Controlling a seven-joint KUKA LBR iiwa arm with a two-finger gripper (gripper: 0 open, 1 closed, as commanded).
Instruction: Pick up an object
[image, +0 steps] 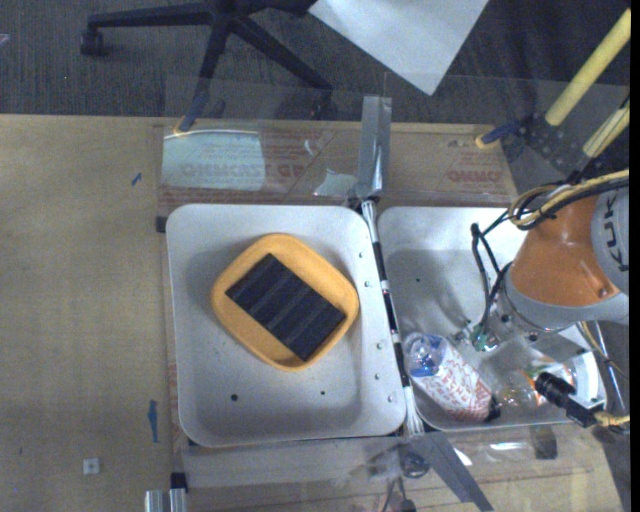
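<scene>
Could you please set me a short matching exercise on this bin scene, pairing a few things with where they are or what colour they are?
Things:
1. yellow tray with a dark slatted top
2. red-and-white packet
3. orange band
4. white sheet

Descriptions:
A. on the arm, above the wrist
B. lying in the left bin
C. on the dark floor beyond the bench
D. near the front of the right bin

Pairs: 1-B, 2-D, 3-A, 4-C

At nine o'clock the white left bin (200, 400) carried a yellow-orange tray (240, 270) with a black ribbed panel (286, 307). At four o'clock lay a red-and-white patterned packet (462, 388).
</scene>
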